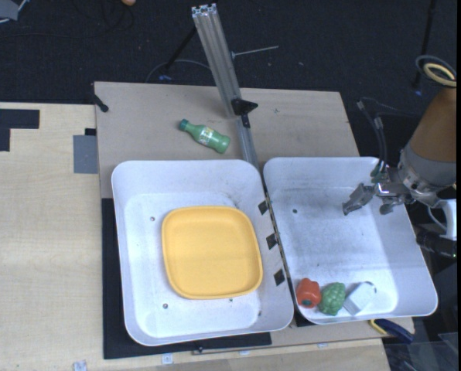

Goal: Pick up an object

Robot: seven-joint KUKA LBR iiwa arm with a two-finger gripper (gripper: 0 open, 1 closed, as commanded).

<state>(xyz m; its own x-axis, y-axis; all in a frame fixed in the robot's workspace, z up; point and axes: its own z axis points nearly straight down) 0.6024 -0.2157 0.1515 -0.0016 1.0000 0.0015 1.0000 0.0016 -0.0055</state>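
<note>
Two white bins (138, 207) share the bench; the arm's jaws (363, 197) hang spread and holding nothing over the right bin (416, 280).

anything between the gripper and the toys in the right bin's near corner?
Nothing: in the camera view, bare bin floor separates the gripper from the red toy, green toy and white piece.

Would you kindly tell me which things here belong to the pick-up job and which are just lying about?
Job in hand:
- tool, above the right bin
- red-orange piece, green piece and white-grey piece, in that bin's near corner
- yellow plate, in the left bin

Lying about:
- green bottle, on the board behind the bins
- metal bar
</note>
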